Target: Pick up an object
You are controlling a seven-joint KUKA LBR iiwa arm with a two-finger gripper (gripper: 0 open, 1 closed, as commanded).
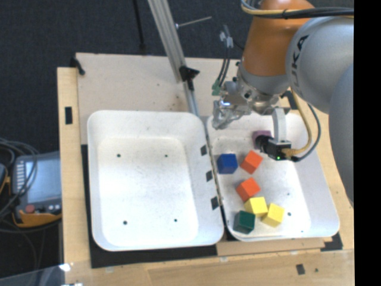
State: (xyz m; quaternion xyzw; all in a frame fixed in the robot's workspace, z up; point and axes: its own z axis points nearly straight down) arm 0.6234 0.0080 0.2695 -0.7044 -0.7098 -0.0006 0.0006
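Note:
Several small blocks lie in the right bin. A blue cube and an orange cube sit side by side near the middle, with a second orange cube below them. Two yellow cubes and a green cube cluster at the near edge. A magenta piece peeks out beside a black sensor on the arm. My gripper hangs over the far left corner of the right bin, above and behind the blue cube, with nothing seen in it.
The left bin lies beside the right one, and their rims meet near the gripper. A slanted aluminium post stands behind the bins. A grey device with cables sits off the bench to the left.

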